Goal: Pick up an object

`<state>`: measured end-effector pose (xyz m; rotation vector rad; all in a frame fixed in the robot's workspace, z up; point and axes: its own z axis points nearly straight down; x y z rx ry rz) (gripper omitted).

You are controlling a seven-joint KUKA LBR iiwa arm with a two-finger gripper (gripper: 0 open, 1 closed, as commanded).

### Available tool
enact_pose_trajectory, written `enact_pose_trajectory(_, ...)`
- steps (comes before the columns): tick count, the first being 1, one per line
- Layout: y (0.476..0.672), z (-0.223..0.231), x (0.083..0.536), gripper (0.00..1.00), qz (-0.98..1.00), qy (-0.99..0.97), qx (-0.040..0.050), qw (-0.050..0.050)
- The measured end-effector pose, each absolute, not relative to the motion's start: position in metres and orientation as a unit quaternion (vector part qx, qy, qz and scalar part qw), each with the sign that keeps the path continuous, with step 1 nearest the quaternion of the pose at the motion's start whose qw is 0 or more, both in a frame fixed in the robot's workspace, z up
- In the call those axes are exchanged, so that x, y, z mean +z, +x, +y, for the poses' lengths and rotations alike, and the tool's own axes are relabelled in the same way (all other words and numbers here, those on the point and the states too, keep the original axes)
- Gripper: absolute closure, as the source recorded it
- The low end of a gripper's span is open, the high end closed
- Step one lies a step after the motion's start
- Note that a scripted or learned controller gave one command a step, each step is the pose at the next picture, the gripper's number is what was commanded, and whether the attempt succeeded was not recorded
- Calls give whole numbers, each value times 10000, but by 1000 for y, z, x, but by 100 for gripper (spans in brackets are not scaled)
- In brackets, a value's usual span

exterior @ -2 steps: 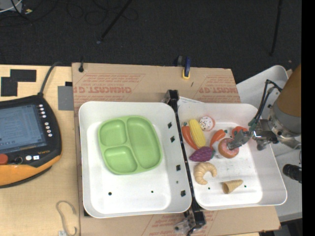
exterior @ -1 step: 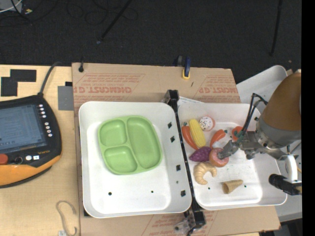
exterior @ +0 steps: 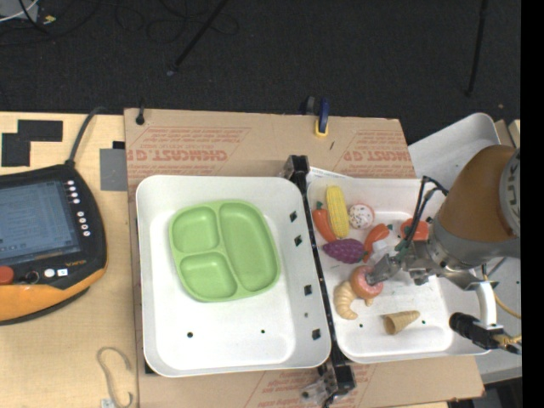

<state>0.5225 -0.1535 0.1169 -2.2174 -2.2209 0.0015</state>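
- Left shallow white plastic bin: holds 1 glossy lime-green plastic plate with 3 compartments, lying flat, rounded at the corners, all 3 wells bare.
- Right shallow white plastic bin: holds a cluster of smooth toy foods, mostly toward its left half.
- Near the far left corner of the right bin: a ridged yellow corn cob, lying lengthwise, just beside a slim orange-red carrot-like piece.
- Next to the corn: a small round white ball with pink speckles.
- Below these: a dark purple leaf-shaped piece with a bumpy surface, touching a small orange pepper-like piece.
- Toward the bin's middle: a pink-frosted ring doughnut, resting against a curved tan croissant.
- Near the front wall: a tan waffle-textured ice-cream cone, on its side, apart from the rest.
- Close to the arm: a red-orange rounded piece, partly hidden.
- Grey two-finger gripper: low over the right bin, tip at the doughnut's right edge; cannot tell whether apart or together, nor whether clamped on anything.
- Beyond the bins: brown printed cardboard underneath, an orange and black handheld control pendant with a screen at left.
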Motion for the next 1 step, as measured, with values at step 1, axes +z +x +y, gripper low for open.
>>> enact_pose_trajectory(1,528,-157,111,0,-7052,-7090,-53,-71)
